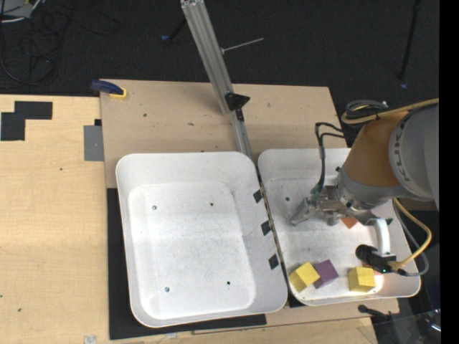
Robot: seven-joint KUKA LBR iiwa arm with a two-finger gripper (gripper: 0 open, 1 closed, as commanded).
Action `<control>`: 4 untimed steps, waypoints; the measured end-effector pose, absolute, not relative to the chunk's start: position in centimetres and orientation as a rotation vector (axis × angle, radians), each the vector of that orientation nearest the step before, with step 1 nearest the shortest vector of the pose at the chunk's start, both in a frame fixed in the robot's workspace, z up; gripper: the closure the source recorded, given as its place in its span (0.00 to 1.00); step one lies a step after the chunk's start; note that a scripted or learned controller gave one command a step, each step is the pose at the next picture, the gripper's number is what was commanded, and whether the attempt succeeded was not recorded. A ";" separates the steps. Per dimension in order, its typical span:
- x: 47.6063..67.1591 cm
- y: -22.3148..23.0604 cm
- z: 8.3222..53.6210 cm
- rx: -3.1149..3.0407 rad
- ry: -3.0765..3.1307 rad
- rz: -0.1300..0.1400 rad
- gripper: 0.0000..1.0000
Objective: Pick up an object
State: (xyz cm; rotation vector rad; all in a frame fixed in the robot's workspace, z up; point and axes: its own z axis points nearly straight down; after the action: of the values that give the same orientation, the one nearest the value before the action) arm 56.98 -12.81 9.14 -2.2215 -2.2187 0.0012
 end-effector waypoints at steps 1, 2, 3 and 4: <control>56.9 -13.0 10.2 -2.228 -2.210 -0.001 1.00; 56.0 -13.4 15.6 -2.230 -2.214 -0.001 1.00; 56.1 -13.5 20.6 -2.223 -2.223 -0.003 1.00; 56.2 -8.7 20.1 -2.214 -2.223 0.001 1.00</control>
State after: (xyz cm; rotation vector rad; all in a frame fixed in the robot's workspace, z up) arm 56.23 -8.73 20.08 -2.2137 -2.2227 0.0006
